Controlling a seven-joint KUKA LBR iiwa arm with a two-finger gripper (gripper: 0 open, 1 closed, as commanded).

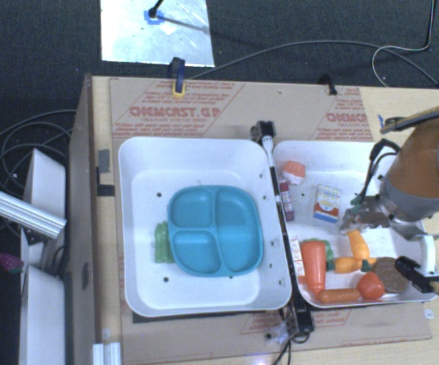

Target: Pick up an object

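orange carrot seen just below end effector | long axis tilted top-left to bottom-right | end effector state cannot be told

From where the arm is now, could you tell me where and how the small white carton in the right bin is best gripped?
Grip the carton across its two longer sides, coming straight down from above. It lies flat on the floor of the right bin, with bare floor on every side, so fingers should fit there. The gripper hangs just to its lower right, so the move looks short.
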